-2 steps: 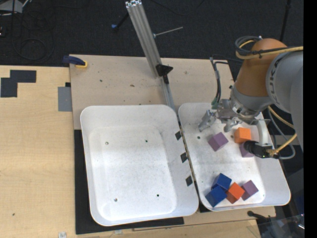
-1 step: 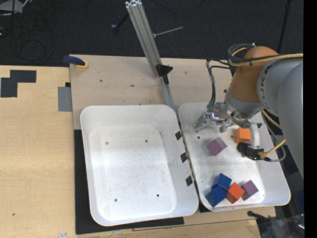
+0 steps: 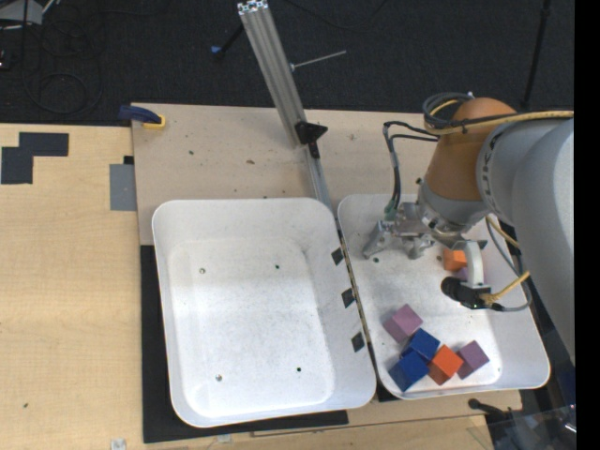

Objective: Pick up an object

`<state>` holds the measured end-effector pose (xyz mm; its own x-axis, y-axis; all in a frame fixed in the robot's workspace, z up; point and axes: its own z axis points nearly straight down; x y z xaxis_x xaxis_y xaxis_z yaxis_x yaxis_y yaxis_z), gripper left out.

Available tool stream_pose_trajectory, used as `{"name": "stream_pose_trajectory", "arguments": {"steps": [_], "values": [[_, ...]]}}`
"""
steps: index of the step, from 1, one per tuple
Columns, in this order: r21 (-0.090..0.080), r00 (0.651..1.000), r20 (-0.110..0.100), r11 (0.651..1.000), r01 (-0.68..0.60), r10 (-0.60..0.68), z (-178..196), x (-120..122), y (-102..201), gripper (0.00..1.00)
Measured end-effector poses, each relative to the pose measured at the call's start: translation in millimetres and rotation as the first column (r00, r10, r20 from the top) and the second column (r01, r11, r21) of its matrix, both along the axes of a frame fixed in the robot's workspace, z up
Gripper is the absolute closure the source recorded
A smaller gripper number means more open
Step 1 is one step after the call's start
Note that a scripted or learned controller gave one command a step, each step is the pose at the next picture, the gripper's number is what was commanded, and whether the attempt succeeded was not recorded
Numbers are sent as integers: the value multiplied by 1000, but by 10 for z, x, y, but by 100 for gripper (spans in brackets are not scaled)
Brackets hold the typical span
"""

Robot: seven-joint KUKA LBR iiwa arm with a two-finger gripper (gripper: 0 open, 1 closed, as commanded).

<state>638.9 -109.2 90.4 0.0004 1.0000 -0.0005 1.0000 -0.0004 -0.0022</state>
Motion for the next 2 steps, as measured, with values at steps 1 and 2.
{"name": "stream_pose_trajectory", "arguments": {"steps": [1,2], "values": [[1,1000,0,1000,2,-2,106,0,-4,100],[0,1000,6,1000,0,0,743,4,-10,100]]}}
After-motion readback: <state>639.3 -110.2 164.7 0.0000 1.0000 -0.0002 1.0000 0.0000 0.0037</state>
